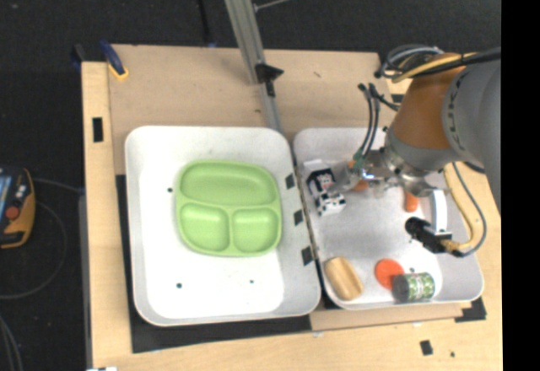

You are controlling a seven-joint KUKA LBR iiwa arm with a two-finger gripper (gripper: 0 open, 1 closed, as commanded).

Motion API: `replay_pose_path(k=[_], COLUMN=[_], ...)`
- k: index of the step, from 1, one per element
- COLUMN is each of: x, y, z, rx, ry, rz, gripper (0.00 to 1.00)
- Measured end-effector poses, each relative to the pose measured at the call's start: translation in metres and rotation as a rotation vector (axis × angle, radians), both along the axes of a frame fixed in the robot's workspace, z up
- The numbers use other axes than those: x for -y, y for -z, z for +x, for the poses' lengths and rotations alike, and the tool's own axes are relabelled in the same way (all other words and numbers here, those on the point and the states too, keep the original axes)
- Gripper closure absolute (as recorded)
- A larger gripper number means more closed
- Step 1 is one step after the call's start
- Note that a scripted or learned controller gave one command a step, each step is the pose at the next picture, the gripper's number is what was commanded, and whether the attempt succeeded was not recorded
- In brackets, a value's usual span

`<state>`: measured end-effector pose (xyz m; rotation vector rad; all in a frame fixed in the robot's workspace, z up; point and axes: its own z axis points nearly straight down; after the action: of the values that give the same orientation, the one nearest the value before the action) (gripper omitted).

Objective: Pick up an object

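Tan table, two white bins. Tool low in right bin, finger state unclear. Bread-like roll below tool: probably light, soft; grip across middle.

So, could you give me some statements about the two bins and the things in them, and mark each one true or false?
1. The green divided plate lies in the left bin. True.
2. The green plate has four compartments. False: it has three, one long one and two smaller ones.
3. The tan bread-like piece lies near the front edge of the right bin. True.
4. The gripper is over the left bin. False: it is over the right bin, near its left wall.
5. The small green can stands on the plate. False: it lies in the right bin beside an orange object.
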<state>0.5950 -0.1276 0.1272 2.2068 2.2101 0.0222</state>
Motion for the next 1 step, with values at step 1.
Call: replay_pose_path(k=[1], x=[0.0001], y=[-0.0118], z=[0.0019], rx=[0.005], ry=[0.002], rz=[0.002], gripper=[1.00])
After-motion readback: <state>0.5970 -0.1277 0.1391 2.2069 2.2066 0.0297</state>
